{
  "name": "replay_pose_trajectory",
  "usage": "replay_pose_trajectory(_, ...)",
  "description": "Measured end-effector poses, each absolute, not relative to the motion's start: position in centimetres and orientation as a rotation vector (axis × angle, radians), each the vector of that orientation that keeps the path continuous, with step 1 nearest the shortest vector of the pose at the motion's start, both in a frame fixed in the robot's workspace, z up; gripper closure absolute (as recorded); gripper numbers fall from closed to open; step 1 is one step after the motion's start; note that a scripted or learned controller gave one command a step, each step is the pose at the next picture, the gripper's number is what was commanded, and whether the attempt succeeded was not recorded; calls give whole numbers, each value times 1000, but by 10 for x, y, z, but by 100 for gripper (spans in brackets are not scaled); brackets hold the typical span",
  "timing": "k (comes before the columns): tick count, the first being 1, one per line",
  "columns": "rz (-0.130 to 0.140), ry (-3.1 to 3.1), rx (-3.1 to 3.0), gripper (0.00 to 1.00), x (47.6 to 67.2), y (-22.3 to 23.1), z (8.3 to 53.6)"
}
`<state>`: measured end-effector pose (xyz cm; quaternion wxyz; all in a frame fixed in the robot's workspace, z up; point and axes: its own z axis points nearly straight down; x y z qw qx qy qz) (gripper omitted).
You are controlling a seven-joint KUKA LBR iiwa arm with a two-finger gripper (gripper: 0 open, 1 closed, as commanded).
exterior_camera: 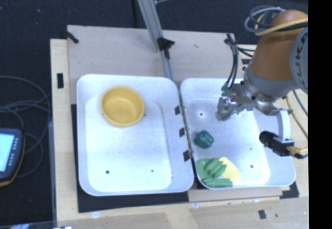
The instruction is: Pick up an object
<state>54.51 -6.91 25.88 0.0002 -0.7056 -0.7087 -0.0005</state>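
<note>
In the right bin [259, 173], a dark green rounded object [203, 139] lies near the left wall. A bunch of green pods on a yellow piece [218, 170] rests at the bin's front edge. My gripper [224, 111] hangs over the right bin's upper middle, above and to the right of the dark green object, apart from it. Nothing shows between its fingers. A yellow bowl [122, 105] sits upright in the left bin [129, 171], toward its back left.
A grey metal pole [150, 15] slants from the top down to the divider between the bins. Cables and a black fitting [275, 142] hang off the arm at the right bin's right side. A handheld screen [8, 153] lies off the bench at far left.
</note>
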Motion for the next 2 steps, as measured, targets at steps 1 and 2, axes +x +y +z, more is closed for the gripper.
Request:
replay_pose_trajectory(1, -2, -2226, -2217, 100, 550, -16, 264)
replay_pose_trajectory(2, 0, -2226, -2216, 100, 556, 45, 257)
